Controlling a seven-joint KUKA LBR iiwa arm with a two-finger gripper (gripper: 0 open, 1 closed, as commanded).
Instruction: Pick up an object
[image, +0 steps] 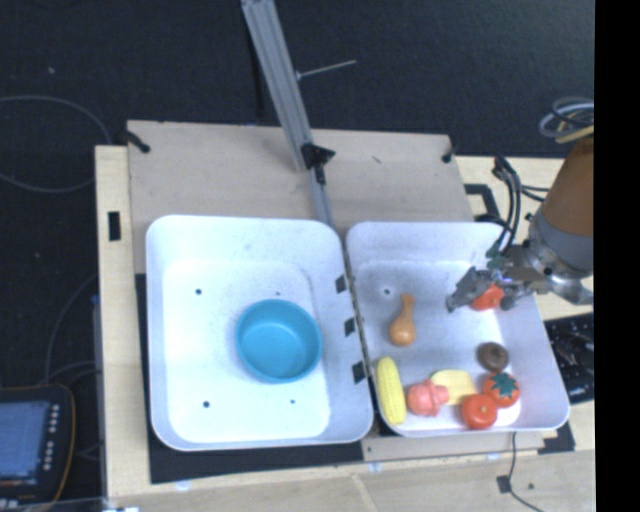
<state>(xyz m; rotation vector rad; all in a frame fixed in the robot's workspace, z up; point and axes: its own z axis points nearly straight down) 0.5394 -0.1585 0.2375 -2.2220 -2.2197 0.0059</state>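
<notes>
Gripping: my claw (487, 296) is closed on a small orange-red plastic toy (489, 297)
Position: over the right shallow white bin (420, 250)

The arm (570, 205) is running out of the picture at three o'clock, so most of it is cut off. An orange thing (489, 297) is sitting partly hidden among the fingers (468, 293), too blurred to name or to tell whether it is gripped. At seven o'clock, a small screen (30, 440) is being clipped by the left edge.
</notes>
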